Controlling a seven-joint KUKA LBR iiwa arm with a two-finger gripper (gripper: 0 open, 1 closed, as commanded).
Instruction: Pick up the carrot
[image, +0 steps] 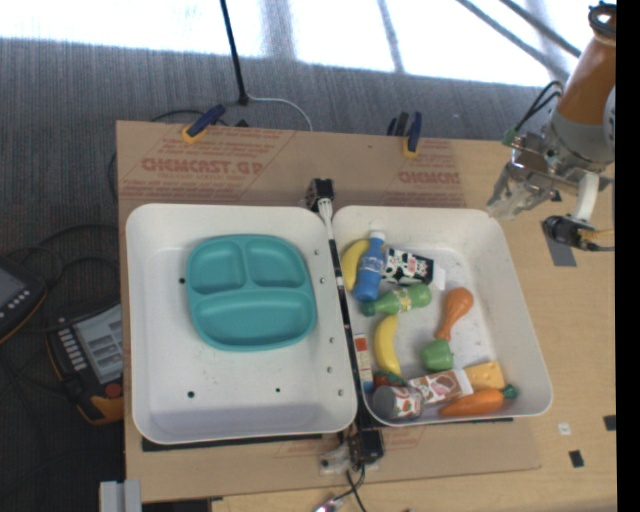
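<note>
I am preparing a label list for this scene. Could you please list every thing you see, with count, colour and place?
Left bin: 1, white, left half of the bench.
Right bin: 1, white, beside the left bin.
Divided plate: 1, teal, in the left bin.
Carrot: 1, orange with green top, near edge of the right bin.
Bananas: 2, yellow, left side of the right bin.
Bottle: 1, blue with white cap, far left of the right bin.
Drumstick-like toy: 1, orange, middle of the right bin.
Clamps: 2, blue and yellow, far edge of the board.
Arm: 1, grey with orange band, top right.
Claw: 1, above the bench beyond the right bin's far corner.
</note>
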